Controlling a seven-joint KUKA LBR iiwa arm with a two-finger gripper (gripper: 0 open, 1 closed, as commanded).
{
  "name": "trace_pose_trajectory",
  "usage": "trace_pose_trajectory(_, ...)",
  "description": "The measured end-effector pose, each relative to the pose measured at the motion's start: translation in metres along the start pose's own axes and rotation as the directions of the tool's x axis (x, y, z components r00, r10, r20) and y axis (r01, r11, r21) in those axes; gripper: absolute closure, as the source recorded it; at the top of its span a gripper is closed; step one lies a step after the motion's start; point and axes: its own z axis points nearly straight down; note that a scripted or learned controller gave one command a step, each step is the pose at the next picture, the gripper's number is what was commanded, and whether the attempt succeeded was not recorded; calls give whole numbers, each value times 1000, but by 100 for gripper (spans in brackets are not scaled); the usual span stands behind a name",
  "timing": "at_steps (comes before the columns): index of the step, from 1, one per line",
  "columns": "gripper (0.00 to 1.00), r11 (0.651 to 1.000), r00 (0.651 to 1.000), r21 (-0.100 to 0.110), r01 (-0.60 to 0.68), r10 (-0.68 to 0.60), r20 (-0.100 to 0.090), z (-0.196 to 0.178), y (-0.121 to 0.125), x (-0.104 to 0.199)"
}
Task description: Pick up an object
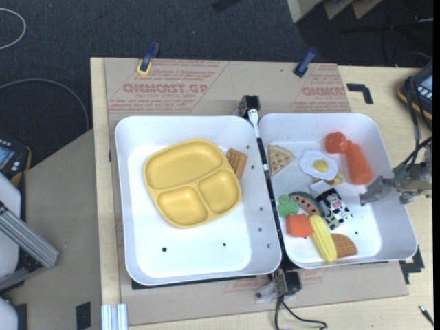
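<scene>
The right bin (392,229) holds several toy foods. A pizza slice (280,159) and a fried egg (321,165) lie near its back. An orange-red bottle-like piece (350,158) lies beside them. A watermelon slice (300,201), a black-and-white toy (334,208), a red block (299,225), a corn cob (323,238) and a brown bread piece (345,246) cluster at the front. My gripper (377,190) reaches in low over the bin's right side. It sits right of the black-and-white toy and below the orange-red piece, with nothing seen in it.
The left bin (137,246) carries a yellow divided plate (192,183) with a small waffle piece (237,162) at its right rim. Clamps (249,106) join the bins at the back. Cables hang by the right edge.
</scene>
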Motion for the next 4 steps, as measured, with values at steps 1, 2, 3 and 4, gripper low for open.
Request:
trace_pose_trajectory(1,0,1000,1000,-13,5,-5,4,-6,3,1)
trace_pose_trajectory(2,0,1000,1000,-9,4,-4,1,36,6,0)
trace_pose_trajectory(3,0,1000,1000,-13,4,-4,-1,92,9,9)
trace_pose_trajectory(4,0,1000,1000,-20,8,-8,0,97,12,9)
